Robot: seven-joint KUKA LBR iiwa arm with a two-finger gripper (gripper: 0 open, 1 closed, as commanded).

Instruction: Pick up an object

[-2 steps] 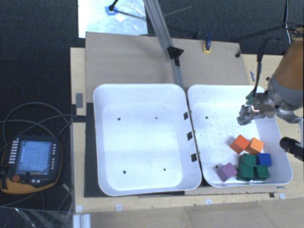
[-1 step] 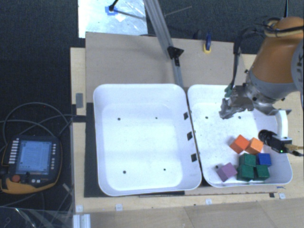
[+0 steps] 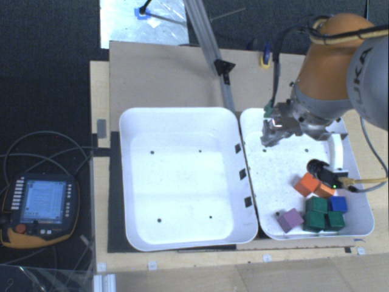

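camera view | gripper (image 3: 271, 132) above right bin (image 3: 258, 163), finger state: cannot tell | orange block (image 3: 307, 184) lies tilted diagonally near green blocks (image 3: 316, 215)

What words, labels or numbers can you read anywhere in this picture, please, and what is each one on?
"KU": upright grey letters on the arm, cut off at the picture's right edge.
Pendant screen, on the floor at left: lit, with lines of text too small and blurred to read.
Blocks, bins and pincer: no lettering I can make out.
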